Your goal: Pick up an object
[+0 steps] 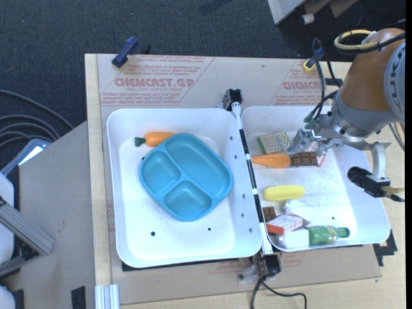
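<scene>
Carrot (271, 161) lies on its side at the left of the right bin (367, 234), and from my remote seat I see the gripper (308, 148) down just beside its blunt end, over a dark brown block (305, 160). I cannot tell how far the claw is parted or whether it has hold of anything. Nearby lie a yellow piece (283, 192), a small red-and-white box (284, 224) and a green bottle (327, 235). 1 blue divided plate (185, 176) and a 2nd carrot (154, 138) sit in the left bin (122, 192).
</scene>
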### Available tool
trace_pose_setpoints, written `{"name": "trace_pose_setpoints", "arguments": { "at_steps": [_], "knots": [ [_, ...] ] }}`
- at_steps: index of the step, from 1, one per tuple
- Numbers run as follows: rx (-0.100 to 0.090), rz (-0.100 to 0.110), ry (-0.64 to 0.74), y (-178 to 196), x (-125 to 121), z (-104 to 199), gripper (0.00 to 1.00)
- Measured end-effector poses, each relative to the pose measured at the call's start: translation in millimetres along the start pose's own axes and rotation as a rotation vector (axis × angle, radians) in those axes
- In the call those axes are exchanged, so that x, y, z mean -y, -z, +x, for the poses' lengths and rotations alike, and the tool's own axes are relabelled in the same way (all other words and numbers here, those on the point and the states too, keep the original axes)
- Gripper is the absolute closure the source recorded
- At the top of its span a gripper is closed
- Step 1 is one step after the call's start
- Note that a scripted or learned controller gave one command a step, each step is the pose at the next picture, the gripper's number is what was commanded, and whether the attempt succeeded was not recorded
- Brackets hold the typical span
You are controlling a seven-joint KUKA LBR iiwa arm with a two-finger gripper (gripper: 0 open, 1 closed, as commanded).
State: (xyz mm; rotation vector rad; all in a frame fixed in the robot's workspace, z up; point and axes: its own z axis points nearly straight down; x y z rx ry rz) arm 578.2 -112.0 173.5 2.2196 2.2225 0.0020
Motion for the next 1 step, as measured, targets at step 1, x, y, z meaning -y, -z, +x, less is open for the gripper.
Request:
{"name": "trace_pose_setpoints", "arguments": {
  "at_steps": [1],
  "knots": [
    [0.0,0.0,0.0,20.5,-1.1,68.4,1.0]
  ]
}}
